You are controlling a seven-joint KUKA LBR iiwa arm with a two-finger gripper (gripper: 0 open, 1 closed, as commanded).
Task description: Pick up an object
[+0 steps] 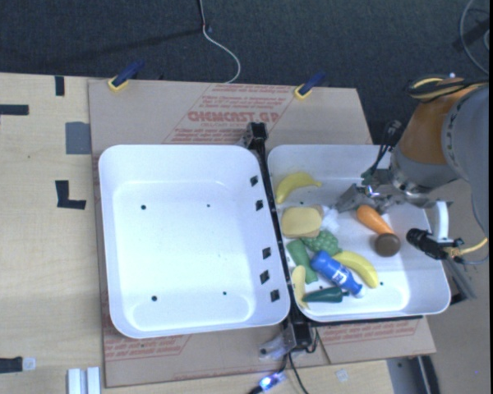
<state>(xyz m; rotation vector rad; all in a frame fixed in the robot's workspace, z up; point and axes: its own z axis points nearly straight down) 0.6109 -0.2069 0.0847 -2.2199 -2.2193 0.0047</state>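
Note:
My gripper (360,195) hangs low over the right bin (427,302), near that bin's upper right part. Just below and to the right of it lies an orange carrot (372,218) with a brown stub (386,244) at its lower end; the carrot's upper tip sits right at the gripper. I cannot see whether they touch. Left of the gripper lie a yellow banana (296,185) and a pale yellow block (301,221). Nearer the front sit a green bumpy piece (321,243), a blue bottle (335,271) and a second banana (358,267).
The left bin (115,220) stands beside the right one, with a black divider clip row (267,220) between them. Both rest on a cardboard sheet (222,113). The arm's grey and orange wrist (431,138) rises over the right bin's far right wall.

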